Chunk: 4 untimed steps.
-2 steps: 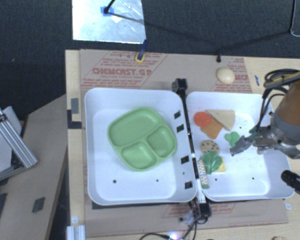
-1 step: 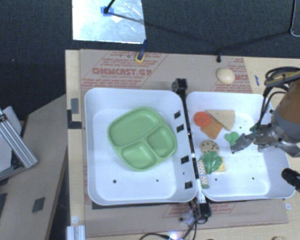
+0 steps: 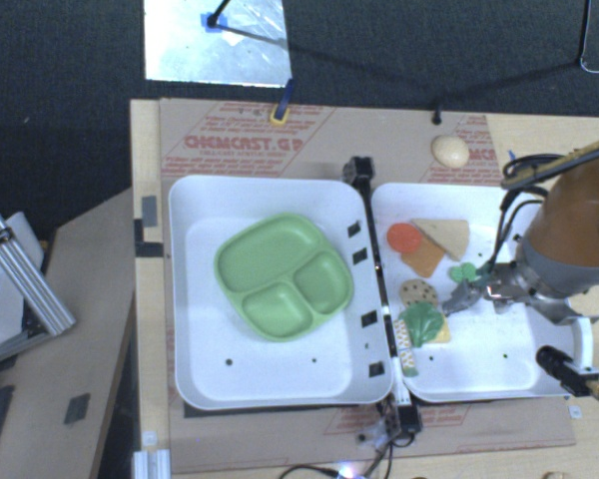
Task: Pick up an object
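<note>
gripper (image 3: 463,298): low in right bin (image 3: 479,372), opening cannot tell
nearest item: green toy (image 3: 423,320), just left and below
cookie (image 3: 413,290): left

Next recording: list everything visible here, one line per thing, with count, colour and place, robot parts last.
white bins: 2, white, side by side on the bench
divided plate: 1, light green, in the left bin
round piece: 1, red, right bin, upper left
wedge: 1, tan, right bin, beside the red piece
cookie: 1, brown speckled, right bin, near the divider
leafy piece: 1, green, right bin, below the cookie
egg-shaped object: 1, cream, on the cardboard behind the right bin
arm: 1, grey and orange, over the right bin
gripper: 1, dark grey, low above the food pieces
</note>
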Available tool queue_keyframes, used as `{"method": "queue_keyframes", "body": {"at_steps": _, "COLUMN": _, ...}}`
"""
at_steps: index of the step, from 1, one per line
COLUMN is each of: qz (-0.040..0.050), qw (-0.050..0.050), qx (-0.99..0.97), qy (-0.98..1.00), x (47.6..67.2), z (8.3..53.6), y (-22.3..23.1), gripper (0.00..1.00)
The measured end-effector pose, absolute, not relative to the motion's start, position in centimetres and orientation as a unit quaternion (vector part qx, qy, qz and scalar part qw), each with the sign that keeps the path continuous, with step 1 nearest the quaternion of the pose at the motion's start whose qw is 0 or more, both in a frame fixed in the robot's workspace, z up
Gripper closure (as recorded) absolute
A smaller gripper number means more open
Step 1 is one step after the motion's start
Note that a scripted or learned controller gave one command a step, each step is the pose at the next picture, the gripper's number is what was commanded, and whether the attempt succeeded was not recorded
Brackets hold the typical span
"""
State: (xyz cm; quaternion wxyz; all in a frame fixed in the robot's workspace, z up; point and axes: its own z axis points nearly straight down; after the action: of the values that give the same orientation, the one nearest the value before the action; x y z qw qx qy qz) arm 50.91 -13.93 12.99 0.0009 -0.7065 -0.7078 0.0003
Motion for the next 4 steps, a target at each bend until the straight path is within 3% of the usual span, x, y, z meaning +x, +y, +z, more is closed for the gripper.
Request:
{"method": "queue_keyframes", "body": {"at_steps": 1, "qz": -0.0038, "qw": 0.0, "qx": -0.706, "qy": -0.708, "x": 51.3, "z": 8.6, "y": -13.7, "gripper": 0.0}}
{"method": "queue_keyframes", "body": {"at_steps": 2, "qz": -0.0066, "qw": -0.007, "qx": -0.706, "qy": -0.708, "x": 51.7, "z": 10.3, "y": -13.9, "gripper": 1.0}}
{"method": "queue_keyframes", "body": {"at_steps": 3, "qz": -0.0013, "qw": -0.002, "qx": -0.706, "qy": -0.709, "x": 51.4, "z": 14.7, "y": -13.6, "gripper": 1.0}}
{"method": "queue_keyframes", "body": {"at_steps": 4, "qz": -0.0015, "qw": -0.003, "qx": -0.706, "qy": -0.709, "x": 52.0, "z": 20.4, "y": -14.5, "gripper": 1.0}}
